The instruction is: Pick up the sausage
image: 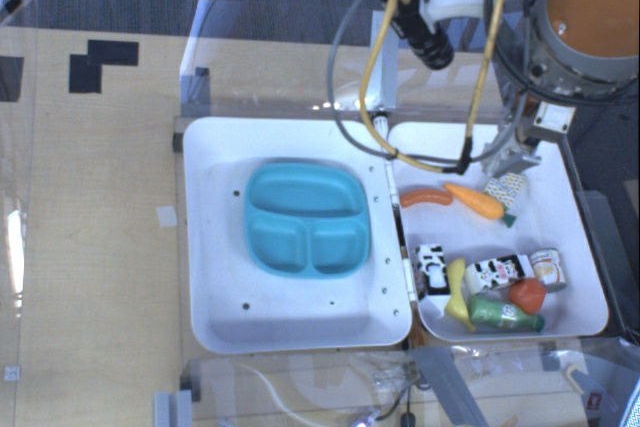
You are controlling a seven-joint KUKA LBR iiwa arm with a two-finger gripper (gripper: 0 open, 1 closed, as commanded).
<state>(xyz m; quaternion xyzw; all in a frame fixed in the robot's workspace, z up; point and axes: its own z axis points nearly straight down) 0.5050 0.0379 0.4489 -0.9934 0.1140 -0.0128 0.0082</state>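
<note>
The sausage (425, 198), a short orange-red link, lies flat at the far left of the right bin (585, 235), close to the wall between the two bins. An orange carrot (476, 202) lies just to its right, nearly end to end with it. My gripper (514, 158) hangs over the back of the right bin, above a small pale packet (505, 187) and to the right of the sausage. Nothing shows between its fingers. The orange-banded wrist looms large at the top right.
The left bin (215, 215) holds a blue divided plate (305, 218). At the front of the right bin lie two milk cartons (498, 271), a banana (457, 293), a green bottle (503, 315), a tomato (528, 294) and a can (547, 268). Cables (375, 130) hang over the bin divider.
</note>
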